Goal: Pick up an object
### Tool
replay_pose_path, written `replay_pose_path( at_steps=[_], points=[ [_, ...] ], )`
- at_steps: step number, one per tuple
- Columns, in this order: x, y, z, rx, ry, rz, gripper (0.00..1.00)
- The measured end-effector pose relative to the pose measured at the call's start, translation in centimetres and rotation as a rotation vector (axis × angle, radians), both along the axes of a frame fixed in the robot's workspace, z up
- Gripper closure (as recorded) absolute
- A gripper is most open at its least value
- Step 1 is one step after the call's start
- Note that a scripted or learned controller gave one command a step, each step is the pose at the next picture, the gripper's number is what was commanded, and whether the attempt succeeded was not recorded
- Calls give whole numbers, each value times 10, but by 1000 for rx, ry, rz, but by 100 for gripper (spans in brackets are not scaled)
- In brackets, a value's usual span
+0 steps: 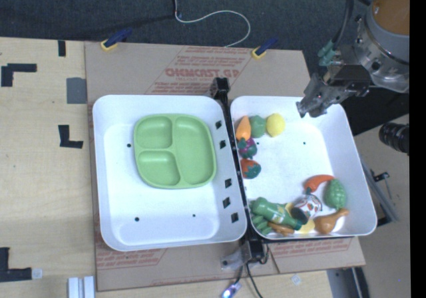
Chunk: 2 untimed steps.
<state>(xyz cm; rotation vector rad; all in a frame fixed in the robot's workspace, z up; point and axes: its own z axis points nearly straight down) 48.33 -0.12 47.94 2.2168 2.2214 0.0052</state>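
- While the grey arm [393, 17] with its orange band reaches in from the right, the gripper [311, 105] hangs over the far right part of the right bin [346, 137], close to that bin's far edge; how its jaws stand cannot be told from this slant, and no object is seen in them.
- Along the right bin's left edge, toward its far end, lie an orange carrot-like toy [243, 128], a yellow lemon-like toy [275, 124] just beside it, a dark purple and green piece [248, 148] below them, and a red and green piece [251, 169] nearer still.
- At the right bin's near edge sits a crowded pile: a long green toy [266, 210] toward the near left corner, a red and white item [307, 206] in the middle, an orange-red curved piece [318, 182], a green leafy toy [335, 193] beside it, and a tan pear-like toy [328, 222] toward the near right corner; several of these touch one another.
- Middle floor of the right bin lies bare white between the two groups.
- A light green divided plate [176, 151] with three compartments rests in the far half of the left bin [113, 177].
- Both bins sit side by side on a brown cardboard sheet [200, 70], held at its far edge by a yellow and blue clamp [116, 38] and a second clamp [264, 47].
- A white cable [213, 18] loops across the dark floor beyond the cardboard.
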Motion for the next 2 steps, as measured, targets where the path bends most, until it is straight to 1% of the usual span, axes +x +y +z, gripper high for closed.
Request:
replay_pose_path(
  at_steps=[1, 2],
  points=[
    [20, 74, 43, 1, 0, 7, 100],
    [-2, 52, -95, -3, 21, -4, 100]
  ],
)
